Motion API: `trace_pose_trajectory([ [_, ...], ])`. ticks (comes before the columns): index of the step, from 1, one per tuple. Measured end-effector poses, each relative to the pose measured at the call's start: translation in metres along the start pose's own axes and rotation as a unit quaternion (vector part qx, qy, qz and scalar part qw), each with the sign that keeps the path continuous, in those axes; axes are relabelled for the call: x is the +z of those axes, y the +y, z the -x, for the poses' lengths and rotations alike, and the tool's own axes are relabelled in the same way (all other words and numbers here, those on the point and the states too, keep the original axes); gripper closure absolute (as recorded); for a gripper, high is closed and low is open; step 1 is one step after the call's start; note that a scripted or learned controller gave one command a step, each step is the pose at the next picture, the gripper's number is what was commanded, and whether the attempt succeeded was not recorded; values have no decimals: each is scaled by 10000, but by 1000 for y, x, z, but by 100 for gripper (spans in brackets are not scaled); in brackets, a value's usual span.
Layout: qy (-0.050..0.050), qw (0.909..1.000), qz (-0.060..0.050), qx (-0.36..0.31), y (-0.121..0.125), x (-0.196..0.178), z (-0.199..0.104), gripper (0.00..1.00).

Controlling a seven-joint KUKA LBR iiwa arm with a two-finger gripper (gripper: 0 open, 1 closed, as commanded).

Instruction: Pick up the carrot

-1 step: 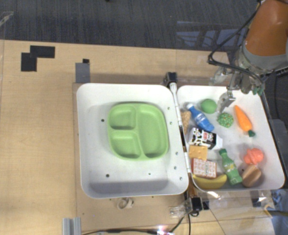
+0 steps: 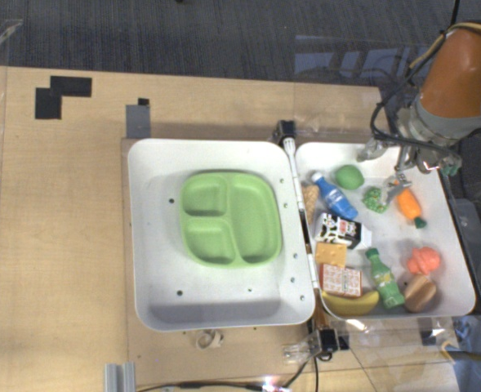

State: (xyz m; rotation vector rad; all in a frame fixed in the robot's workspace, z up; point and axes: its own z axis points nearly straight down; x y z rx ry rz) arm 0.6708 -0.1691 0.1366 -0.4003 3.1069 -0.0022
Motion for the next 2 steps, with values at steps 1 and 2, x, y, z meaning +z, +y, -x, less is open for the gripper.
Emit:
trace_pose_trajectory([
  [1, -37, 9956, -29, -931, -28, 45, -39, 0],
  [2, -115, 9954, -66, -946, -28, 28, -33, 100],
])
